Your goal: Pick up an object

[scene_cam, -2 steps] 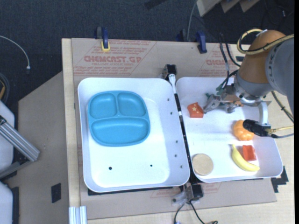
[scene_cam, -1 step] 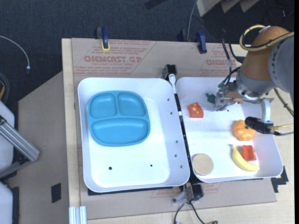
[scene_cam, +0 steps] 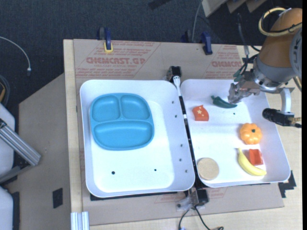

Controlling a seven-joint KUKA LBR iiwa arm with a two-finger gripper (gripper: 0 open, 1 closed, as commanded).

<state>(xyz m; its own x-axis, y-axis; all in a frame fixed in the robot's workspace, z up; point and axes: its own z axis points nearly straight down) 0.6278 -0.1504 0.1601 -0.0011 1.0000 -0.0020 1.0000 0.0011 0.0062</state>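
Observation:
My gripper [scene_cam: 234,96] is low over the far part of the right bin [scene_cam: 268,176], directly beside a small dark green object [scene_cam: 220,101] that lies just to its left. A red strawberry-like piece [scene_cam: 201,113] sits near that bin's left wall. An orange pumpkin [scene_cam: 251,133] rests mid-right. A yellow banana [scene_cam: 250,165] and a red block [scene_cam: 255,156] lie together at the near right, and a tan round disc [scene_cam: 208,168] at the near left.
The left bin [scene_cam: 139,176] holds a blue divided plate [scene_cam: 122,120] in its far half. A black divider strip [scene_cam: 183,123] runs between the bins. Clamps [scene_cam: 107,38] hold the cardboard base at the back edge.

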